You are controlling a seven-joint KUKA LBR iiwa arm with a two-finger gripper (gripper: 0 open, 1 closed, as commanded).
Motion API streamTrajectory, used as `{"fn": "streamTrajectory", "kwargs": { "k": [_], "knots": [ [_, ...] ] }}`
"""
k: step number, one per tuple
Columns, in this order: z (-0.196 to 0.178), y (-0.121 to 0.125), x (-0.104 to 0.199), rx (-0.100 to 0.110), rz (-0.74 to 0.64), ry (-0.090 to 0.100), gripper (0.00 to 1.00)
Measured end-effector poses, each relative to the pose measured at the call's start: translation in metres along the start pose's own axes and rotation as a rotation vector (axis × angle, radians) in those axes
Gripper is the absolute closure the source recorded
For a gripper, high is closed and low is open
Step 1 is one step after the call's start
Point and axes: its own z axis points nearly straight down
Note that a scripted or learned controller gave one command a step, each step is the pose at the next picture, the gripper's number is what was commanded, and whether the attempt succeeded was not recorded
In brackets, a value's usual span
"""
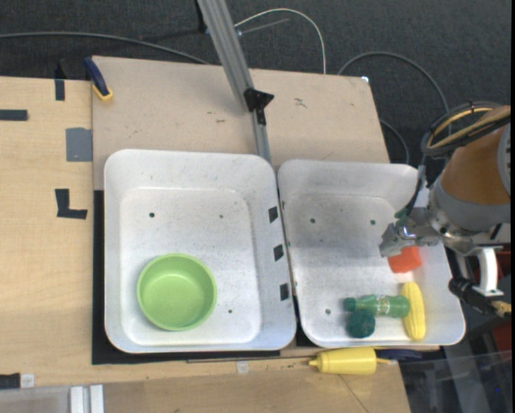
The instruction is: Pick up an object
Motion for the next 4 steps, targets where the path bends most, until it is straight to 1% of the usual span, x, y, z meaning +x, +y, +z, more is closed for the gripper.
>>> {"fn": "streamTrajectory", "kwargs": {
  "k": [1,2,3,4],
  "knots": [
    [-0.061,-0.004,0.002,-0.003,0.0,-0.001,1.0],
    [-0.092,-0.003,0.003,0.0,0.0,0.0,1.0],
    [-0.086,0.008,0.064,0.003,-0.006,0.002,1.0],
    [-0.075,0.01,0.115,0.005,-0.005,0.002,1.0]
  ]
}}
